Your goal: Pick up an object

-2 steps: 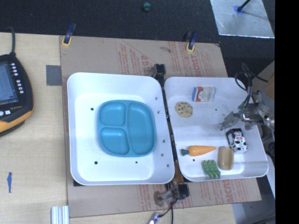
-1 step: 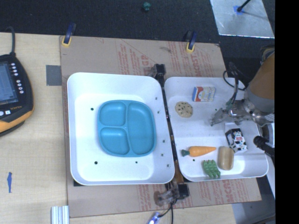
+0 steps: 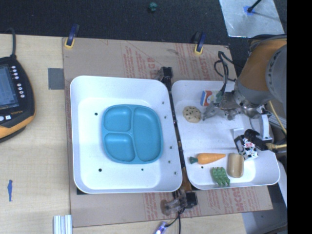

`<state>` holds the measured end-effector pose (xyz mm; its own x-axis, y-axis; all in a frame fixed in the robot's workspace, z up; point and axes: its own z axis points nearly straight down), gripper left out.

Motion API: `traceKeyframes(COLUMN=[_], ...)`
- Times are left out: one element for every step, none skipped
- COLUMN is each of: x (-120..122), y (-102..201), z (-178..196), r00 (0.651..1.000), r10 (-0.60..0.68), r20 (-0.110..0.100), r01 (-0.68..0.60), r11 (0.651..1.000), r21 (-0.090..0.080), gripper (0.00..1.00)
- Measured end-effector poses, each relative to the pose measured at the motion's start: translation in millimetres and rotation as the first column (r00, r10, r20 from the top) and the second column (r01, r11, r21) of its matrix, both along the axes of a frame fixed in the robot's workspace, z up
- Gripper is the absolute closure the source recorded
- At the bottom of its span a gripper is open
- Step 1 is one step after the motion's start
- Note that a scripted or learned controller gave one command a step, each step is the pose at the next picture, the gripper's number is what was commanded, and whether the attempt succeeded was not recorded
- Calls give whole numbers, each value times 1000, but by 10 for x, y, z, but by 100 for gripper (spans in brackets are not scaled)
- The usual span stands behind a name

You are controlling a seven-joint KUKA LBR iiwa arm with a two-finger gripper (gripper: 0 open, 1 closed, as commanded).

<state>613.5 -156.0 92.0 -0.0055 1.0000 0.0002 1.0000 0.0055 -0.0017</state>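
On the worktop [image 3: 39,155], two white bins sit side by side; the left bin [image 3: 83,130] holds a blue divided plate [image 3: 131,133]. Reaching into the right bin [image 3: 265,174], the arm [image 3: 258,72] lowers its tool [image 3: 222,108], grip state unclear, near a cookie [image 3: 192,113]. Toward the front lie a carrot [image 3: 210,157], a bread roll [image 3: 235,165], a green toy [image 3: 220,176] and a small cow figure [image 3: 249,148].

The left bin [image 3: 78,130] is mostly open around its blue plate [image 3: 131,133]. The right bin [image 3: 195,179] is crowded: cookie [image 3: 192,114] and carton [image 3: 206,98] at the back, carrot [image 3: 210,157], green toy [image 3: 220,176], and bread [image 3: 235,165] along the front, with bare floor between.
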Motion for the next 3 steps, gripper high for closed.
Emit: traceKeyframes(x=[-896,-1105,-1101], y=[-570,-558,-572], z=[395,40,142], r00=[1000,1000,1000], r10=[-3,0,2], r20=[-1,0,0], r01=[3,0,-2], r11=[1000,1000,1000], r21=[-1,-1,-3], gripper=[0,0,100])
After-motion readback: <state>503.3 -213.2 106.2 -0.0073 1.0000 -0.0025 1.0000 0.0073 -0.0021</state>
